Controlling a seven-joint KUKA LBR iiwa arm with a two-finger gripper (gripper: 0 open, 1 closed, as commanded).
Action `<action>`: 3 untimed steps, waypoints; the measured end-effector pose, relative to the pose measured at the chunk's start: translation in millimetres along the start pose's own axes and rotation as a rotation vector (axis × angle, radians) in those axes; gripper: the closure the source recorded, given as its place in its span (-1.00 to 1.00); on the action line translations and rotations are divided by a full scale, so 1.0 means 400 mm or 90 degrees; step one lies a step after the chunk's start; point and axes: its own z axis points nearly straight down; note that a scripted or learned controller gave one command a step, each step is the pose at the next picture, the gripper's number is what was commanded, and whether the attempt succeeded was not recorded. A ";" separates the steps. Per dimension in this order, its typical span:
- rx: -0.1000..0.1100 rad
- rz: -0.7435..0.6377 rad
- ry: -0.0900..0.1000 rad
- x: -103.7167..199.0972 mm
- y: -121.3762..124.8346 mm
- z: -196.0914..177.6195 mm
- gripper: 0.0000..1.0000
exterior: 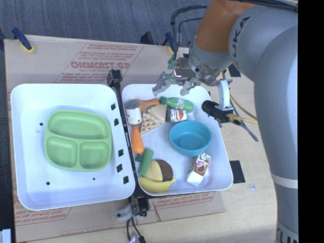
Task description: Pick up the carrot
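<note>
**Pincer spread above the far rim of the crowded right bin**

The pincer (pixel 174 85) hangs at the far edge of the right bin (pixel 223 158), its two grey fingers (pixel 161 83) spread apart with nothing between them. The grey arm with its orange band (pixel 223 19) comes in from the right and covers that side of the view.

Just below the fingers lie a green bottle (pixel 178 104) on its side and a small can (pixel 176 115) beside it. To the left, near the bin's inner wall, stand a small jar (pixel 133 113) and a wedge of flat bread (pixel 152 119).

The carrot (pixel 137 139) lies lengthwise along the right bin's left wall, just under the jar, with a green cucumber piece (pixel 146 161) close below it. Room beside the carrot is tight: the wall is on one side and the bread on the other.

A blue bowl (pixel 190 137) sits in the bin's middle. Nearer the front rim are a milk carton (pixel 199 169), a brown and tan round item (pixel 160 170) and a banana (pixel 157 185) against the near edge.

The left bin (pixel 25 135) holds a green divided plate (pixel 78 139), with bare white floor all around it. Both bins rest on a cardboard-covered counter (pixel 96 59).
</note>
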 end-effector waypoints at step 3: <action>0.002 0.002 -0.002 0.331 -0.066 -0.215 -1.00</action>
